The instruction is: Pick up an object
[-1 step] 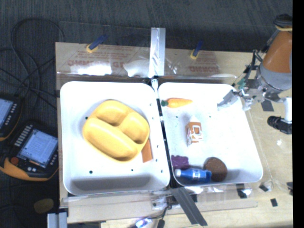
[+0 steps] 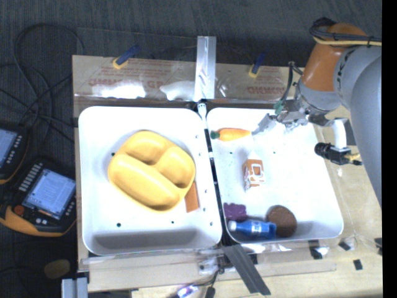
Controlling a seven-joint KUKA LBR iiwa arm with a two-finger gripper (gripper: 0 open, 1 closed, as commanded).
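The right bin [image 2: 310,185] holds an orange carrot [image 2: 232,133] at its far left corner, a small orange and white box [image 2: 254,173] in the middle, and a purple piece [image 2: 234,211], a blue bottle [image 2: 252,229] and a brown ball [image 2: 281,218] along its near edge. My gripper [image 2: 265,123] hangs over the far side of this bin, just right of the carrot's tip, and points toward it. Nothing shows in its grasp.
The left bin [image 2: 99,228] carries a large yellow lumpy object [image 2: 152,168] with a flat orange piece [image 2: 192,197] against its right wall. The arm [image 2: 325,67] comes in from the upper right. Handheld devices and cables lie on the floor at left.
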